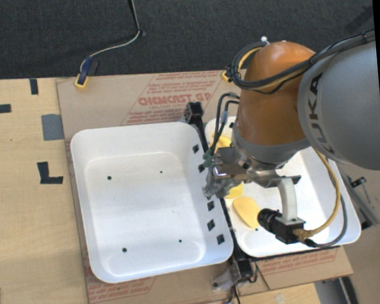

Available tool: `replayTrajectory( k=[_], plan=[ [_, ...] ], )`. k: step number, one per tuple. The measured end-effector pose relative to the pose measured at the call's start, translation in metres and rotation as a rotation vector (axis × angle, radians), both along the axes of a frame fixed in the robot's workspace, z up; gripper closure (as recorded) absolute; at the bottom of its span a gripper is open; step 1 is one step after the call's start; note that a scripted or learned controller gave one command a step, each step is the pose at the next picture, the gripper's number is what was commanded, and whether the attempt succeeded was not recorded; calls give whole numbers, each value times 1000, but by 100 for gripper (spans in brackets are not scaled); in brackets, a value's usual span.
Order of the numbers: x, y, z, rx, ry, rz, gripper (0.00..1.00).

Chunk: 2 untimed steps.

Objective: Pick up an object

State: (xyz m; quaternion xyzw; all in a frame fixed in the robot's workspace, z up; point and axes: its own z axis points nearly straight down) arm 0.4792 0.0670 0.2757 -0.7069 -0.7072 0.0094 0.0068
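**Arm low over the right bin, candidates beneath it**

Seemingly the arm (pixel 285 106) has been sent down into the right bin (pixel 329 232) because that is where the pickable things lie. From the fixed overhead camera, its grey body and orange band cover most of that bin, with the gripper (pixel 219 178) close to the divide between the two bins. A pale yellow object (pixel 246 210) lies on the bin floor just beside and below the gripper, and another yellow piece (pixel 223 140) peeks out above the wrist. Whether the jaws are parted or closed cannot be told, since the wrist housing hides them, and nothing can be seen gripped. The left bin (pixel 141 198) stands alongside, probably serving as the drop-off side.
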Motion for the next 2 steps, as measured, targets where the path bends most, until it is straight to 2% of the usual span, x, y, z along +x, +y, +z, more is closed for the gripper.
replayTrajectory(
  k=[1,2],
  plan=[
    [46,-37,74,1,-28,-2,100],
    [3,30,-14,3,-10,6,100]
  ],
)
